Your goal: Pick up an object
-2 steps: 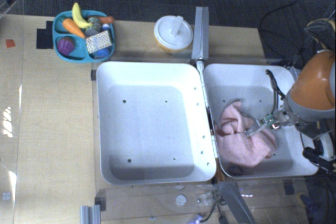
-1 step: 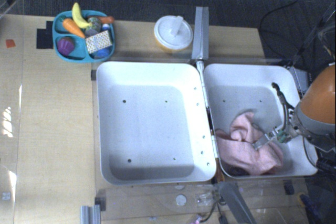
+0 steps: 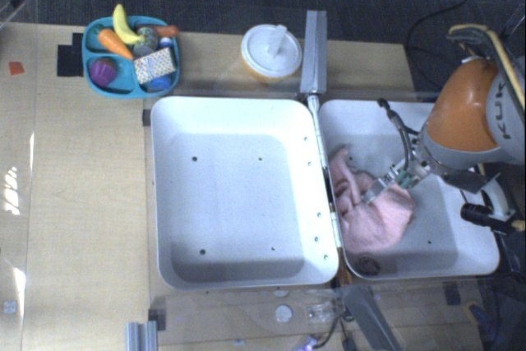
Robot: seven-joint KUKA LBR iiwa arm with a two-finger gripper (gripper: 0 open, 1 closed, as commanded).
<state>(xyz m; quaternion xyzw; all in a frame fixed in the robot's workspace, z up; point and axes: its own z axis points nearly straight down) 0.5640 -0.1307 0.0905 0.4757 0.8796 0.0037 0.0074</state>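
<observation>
Pink cloth [image 3: 371, 211] is crumpled at the right bin's [image 3: 472, 255] 9 o'clock side. The gripper [image 3: 386, 183] is seen touching its upper edge; whether it is open cannot be told. A blue tray [image 3: 94, 86] lies at 11 o'clock.

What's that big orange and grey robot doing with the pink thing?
The grey robot arm with the orange band is reaching into the right white bin. Its hand is down on a crumpled pink cloth lying against that bin's left side. I can't tell if it has grabbed the cloth yet. Up on the bench sits a blue tray of toy food.
</observation>
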